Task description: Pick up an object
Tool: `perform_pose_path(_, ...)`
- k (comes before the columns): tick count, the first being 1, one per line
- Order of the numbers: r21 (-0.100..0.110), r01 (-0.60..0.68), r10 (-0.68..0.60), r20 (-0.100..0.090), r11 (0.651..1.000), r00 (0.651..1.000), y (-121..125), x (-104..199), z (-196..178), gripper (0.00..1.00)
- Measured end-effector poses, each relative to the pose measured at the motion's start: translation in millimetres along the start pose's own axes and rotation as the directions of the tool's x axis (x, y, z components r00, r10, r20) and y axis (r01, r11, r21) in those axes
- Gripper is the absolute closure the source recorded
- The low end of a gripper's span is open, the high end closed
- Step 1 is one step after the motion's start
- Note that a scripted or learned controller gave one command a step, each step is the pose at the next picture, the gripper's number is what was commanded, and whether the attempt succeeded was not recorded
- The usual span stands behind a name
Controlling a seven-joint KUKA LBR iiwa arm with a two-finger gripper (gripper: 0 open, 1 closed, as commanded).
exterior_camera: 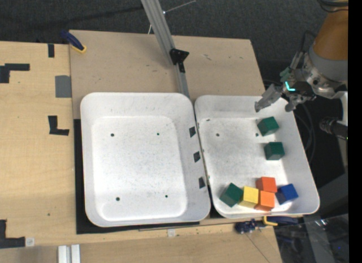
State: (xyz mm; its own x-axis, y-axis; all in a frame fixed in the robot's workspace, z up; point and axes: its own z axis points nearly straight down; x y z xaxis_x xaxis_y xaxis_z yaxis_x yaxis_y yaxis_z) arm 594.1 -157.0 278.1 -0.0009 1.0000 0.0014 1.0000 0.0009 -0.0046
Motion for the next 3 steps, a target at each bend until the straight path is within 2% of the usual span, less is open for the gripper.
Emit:
perform_pose_path(1, -0.004, 0.002, -0.002, 0.001, 1.0, 1.0, 0.7, 0.2, -2.1, 0.0)
perform_pose_path(3, 0.002, 0.0, 0.0, 0.001, 1.0, 1.0, -3.5, 11.6, 94.2, 0.0)
